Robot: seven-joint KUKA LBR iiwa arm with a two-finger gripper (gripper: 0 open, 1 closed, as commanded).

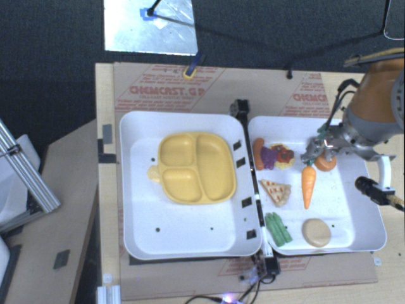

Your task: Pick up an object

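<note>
Toy carrot (308,186) laid in the right bin (370,233), long axis near vertical, tip pointed downward, gripper (318,149) placed just above its top, gripper opening cannot be told.

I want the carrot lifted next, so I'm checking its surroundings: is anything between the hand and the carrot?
Nothing visible stands between them. The hand hovers at the carrot's upper end in the right bin. A round orange piece sits close beside that end, and could get caught in the grasp.
</note>
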